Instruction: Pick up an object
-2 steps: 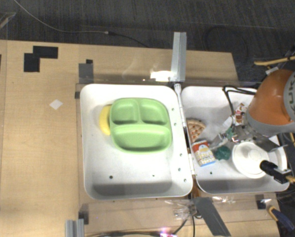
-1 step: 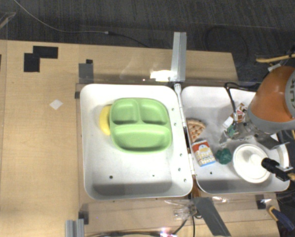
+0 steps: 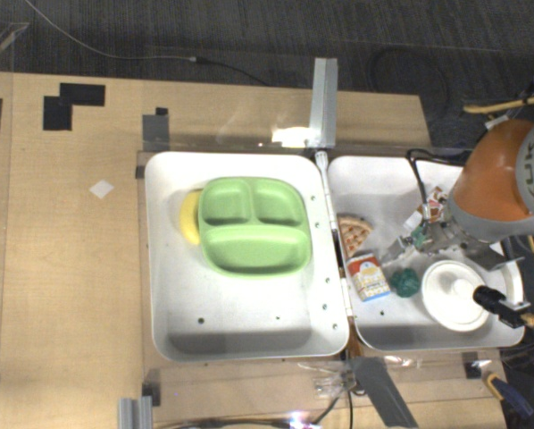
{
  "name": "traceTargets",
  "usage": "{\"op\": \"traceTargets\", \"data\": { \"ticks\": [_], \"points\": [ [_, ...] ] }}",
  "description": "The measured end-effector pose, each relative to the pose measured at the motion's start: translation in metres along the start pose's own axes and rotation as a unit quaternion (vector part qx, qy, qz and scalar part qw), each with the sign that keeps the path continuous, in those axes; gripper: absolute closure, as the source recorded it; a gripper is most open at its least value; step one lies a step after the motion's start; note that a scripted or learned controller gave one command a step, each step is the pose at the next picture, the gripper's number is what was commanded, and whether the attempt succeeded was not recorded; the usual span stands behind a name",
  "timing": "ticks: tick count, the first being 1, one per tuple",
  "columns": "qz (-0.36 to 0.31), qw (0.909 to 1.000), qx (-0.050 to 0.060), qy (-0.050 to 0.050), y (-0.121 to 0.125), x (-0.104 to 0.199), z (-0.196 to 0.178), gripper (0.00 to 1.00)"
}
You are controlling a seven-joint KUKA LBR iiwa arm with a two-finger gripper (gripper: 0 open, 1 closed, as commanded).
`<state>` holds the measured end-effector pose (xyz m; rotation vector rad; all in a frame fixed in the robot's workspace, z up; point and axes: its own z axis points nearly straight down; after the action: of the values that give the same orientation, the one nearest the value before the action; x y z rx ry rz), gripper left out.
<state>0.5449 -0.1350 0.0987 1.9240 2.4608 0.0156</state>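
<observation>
Your gripper (image 3: 408, 242) hangs low in the right bin (image 3: 374, 181), its grasp state hidden from view. The carton (image 3: 368, 277) lies just left, the green ball (image 3: 404, 281) nearer; centre over one before closing.

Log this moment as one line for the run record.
gripper: over right bin, near small carton | grasp: unconfirmed | green tray: left bin
</observation>
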Motion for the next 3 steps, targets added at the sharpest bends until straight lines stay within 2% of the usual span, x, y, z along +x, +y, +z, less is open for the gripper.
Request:
{"op": "traceTargets", "data": {
  "ticks": [1,2,3],
  "points": [
    [-0.057,0.9984,0.000,0.000,-0.049,0.014,0.009,0.00],
    [-0.057,0.9984,-0.002,-0.001,-0.046,0.014,-0.001,1.00],
    [-0.059,0.9982,0.008,0.004,-0.017,-0.046,-0.013,1.00]
  ]
}}
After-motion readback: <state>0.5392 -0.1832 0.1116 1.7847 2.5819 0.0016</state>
